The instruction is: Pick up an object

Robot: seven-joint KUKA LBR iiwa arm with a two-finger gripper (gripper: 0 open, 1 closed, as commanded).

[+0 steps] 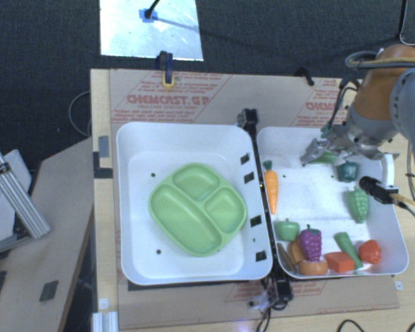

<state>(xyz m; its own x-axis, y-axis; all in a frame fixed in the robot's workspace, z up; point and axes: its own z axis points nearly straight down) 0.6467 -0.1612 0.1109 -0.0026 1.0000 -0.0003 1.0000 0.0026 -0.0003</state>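
Two white bins sat side by side on the table (55,206), on a brown sheet w/ red lettering (173,99).

Left bin (135,151): one green divided plate (197,209), approx. centre, lying flat.

Right bin (311,192): all the toy food, i.e. the pickable objs.
- Carrot (270,189) lay along the left wall, tip pointing near.
- Green pepper (287,229) sat just near of the carrot.
- Purple grapes (310,242) were right of the pepper, touching an orange piece (312,267) at the near wall.
- Red block (339,261), green stick-shaped piece (347,247) and tomato (369,252) were bunched in the near-right corner.
- Pale green knobbly bunch (358,205) lay by the right wall, apart from the near cluster.
- Teal piece (347,171) sat far of that bunch, close under the wrist.

Arm (384,95) came in from the right, orange band up top, wrist over the far-right part of the right bin. The jaws pointed left and down, low over the bin's far part, left of the teal piece. A bit of green (326,158) showed right by them; couldn't tell if it was pinched or just lying beside. Jaws spread or pressed together: couldn't tell, too small and blurred.

Far of the bins, a blue clamp (166,68) sat on the sheet's far edge, w/ a shiny square panel (152,19) beyond it.
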